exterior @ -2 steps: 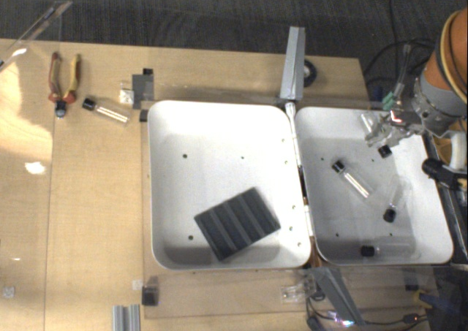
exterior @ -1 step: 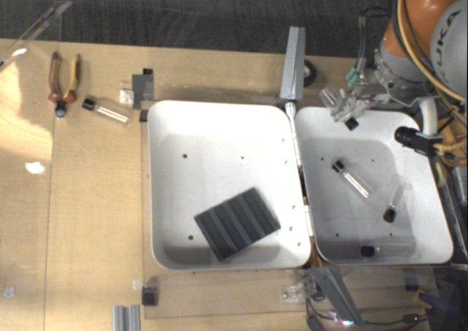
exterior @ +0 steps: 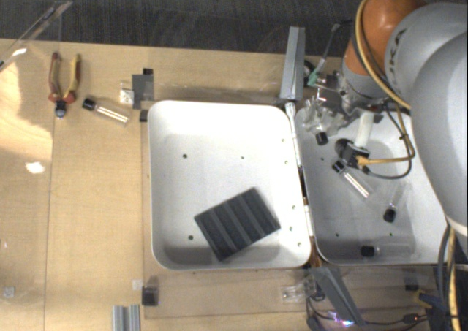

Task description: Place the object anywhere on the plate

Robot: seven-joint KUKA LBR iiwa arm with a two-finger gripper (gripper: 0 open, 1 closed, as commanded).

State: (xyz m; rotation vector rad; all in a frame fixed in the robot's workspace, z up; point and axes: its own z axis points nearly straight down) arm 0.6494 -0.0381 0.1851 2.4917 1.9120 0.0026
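- While the grey arm (exterior: 431, 66) reaches in from the right, I see its gripper (exterior: 319, 114) low over the far left corner of the right bin (exterior: 333, 238), close to the wall shared with the left bin (exterior: 219, 106).
- From this angle I cannot tell whether the gripper is wide or narrow, nor whether it holds anything.
- A dark ribbed slab (exterior: 238, 223) lies flat in the left bin, skewed, in its near right part, well apart from the gripper.
- Near the gripper, a small silvery tube (exterior: 357, 183) lies on the right bin's floor; two dark bits (exterior: 389, 214) sit nearer its near right corner.
- On the bench (exterior: 88, 212), far left, lie red-handled pliers (exterior: 63, 81) and a small clear vial (exterior: 107, 110).
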